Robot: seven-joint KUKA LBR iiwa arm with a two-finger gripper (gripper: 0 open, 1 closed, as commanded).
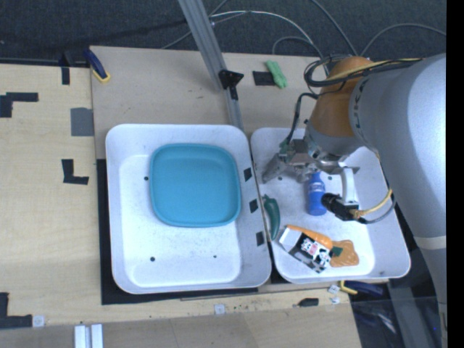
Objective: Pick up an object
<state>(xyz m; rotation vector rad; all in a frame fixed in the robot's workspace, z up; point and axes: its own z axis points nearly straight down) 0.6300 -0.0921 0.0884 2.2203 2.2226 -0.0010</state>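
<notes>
Gripper (pixel 313 176): low in the right bin (pixel 377 267), centre-right of frame, directly above a blue bottle (pixel 316 196); whether it grips cannot be told.
Step, judged: descent or grasp attempt on the bottle; the next move calls for a firm close and a straight lift.
Right bin, lower part: green tool (pixel 272 212) by the left wall; orange-and-black packet (pixel 313 246).
Left bin (pixel 130 267), centre-left: teal plate (pixel 195 184).
Surroundings: tan bench (pixel 43 194) with black tape marks; cables and dark floor along the top.
</notes>
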